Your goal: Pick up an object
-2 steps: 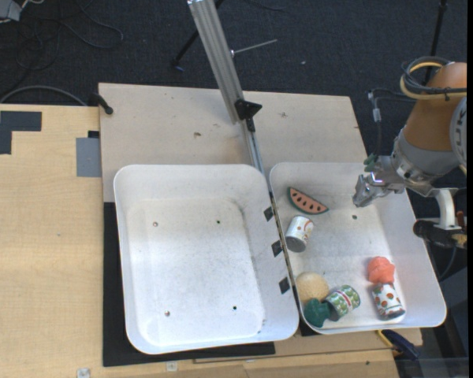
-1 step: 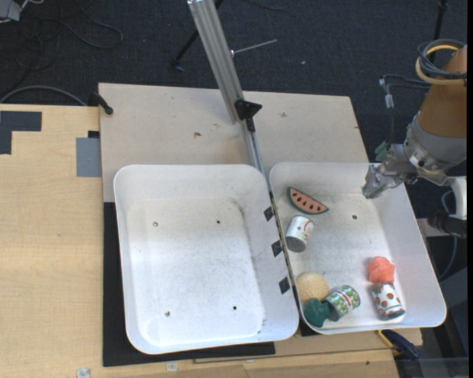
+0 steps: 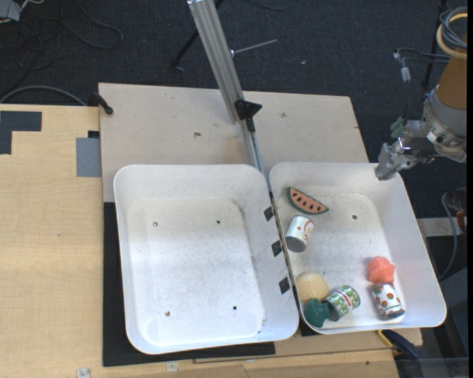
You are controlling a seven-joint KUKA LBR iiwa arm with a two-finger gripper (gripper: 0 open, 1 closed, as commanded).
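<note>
I see the gripper [image 3: 396,161] hovering over the right bin's [image 3: 414,219] far corner; I cannot tell its state. A watermelon slice toy [image 3: 307,201] lies inside. The pale tabletop [image 3: 299,124] sits over dark carpet [image 3: 315,30].

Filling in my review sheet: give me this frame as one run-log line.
arm: gripper over right bin's far right corner | grasp: none seen | right bin: watermelon slice, cups, small toys | left bin: no objects

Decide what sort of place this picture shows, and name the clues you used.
Probably a robotics lab set up for grasping trials: a robot arm reaches in over two white bins, toys such as a watermelon slice lie in one, and cables trail across the dark floor.
</note>
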